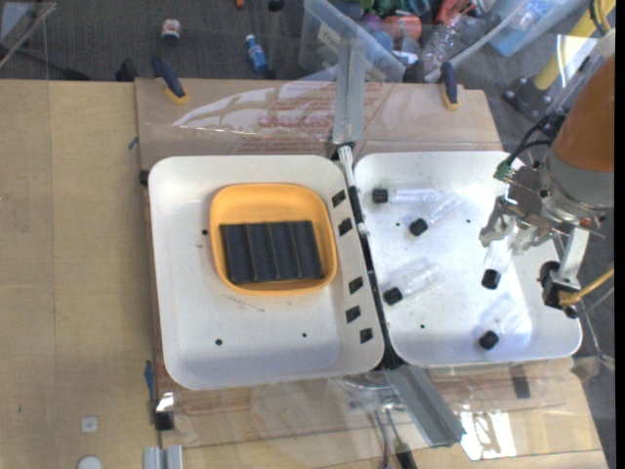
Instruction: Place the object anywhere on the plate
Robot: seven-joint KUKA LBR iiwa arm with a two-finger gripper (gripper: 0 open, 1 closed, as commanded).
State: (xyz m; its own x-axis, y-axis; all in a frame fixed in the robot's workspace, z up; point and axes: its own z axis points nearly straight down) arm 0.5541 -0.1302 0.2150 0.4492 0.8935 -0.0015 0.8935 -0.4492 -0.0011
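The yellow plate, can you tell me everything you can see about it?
The yellow plate is a rounded square dish with a raised rim, orange-yellow, and it looks like smooth plastic. It lies flat in the left white bin, a bit above the middle of the bin. A dark grey ribbed block lies on it and covers most of its floor, so mainly the rim shows. The gripper is over the right bin, well away from the plate.

Even, bright overhead light, white bins (186,350) slightly glaring, soft shadows, mild overall blur
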